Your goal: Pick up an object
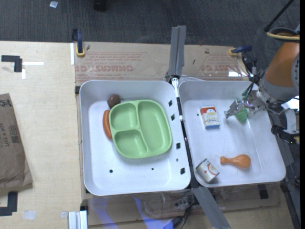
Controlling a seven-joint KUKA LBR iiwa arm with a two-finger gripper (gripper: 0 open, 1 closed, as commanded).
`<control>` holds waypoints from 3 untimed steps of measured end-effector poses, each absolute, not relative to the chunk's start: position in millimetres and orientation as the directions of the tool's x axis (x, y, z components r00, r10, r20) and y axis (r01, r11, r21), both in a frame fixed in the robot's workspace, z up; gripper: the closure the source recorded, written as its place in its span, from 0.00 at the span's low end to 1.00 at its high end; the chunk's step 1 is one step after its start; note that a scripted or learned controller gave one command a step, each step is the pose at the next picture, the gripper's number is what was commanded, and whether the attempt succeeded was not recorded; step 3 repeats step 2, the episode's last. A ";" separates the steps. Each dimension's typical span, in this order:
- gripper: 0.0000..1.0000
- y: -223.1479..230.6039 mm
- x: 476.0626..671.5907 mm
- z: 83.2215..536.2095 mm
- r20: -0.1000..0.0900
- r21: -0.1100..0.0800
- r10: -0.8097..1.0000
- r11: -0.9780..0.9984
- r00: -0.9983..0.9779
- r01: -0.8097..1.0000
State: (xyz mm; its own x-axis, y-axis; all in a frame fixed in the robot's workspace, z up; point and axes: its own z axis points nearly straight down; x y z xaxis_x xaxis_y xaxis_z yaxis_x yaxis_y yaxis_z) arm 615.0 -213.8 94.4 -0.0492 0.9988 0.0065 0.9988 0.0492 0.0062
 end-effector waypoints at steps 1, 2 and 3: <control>1.00 -216.0 614.6 103.5 0.000 0.005 0.999 0.052 -0.052 0.999; 1.00 -148.2 598.5 216.9 -0.001 -0.001 1.000 0.017 -0.017 1.000; 1.00 -148.2 598.5 216.9 -0.001 -0.001 1.000 0.017 -0.017 1.000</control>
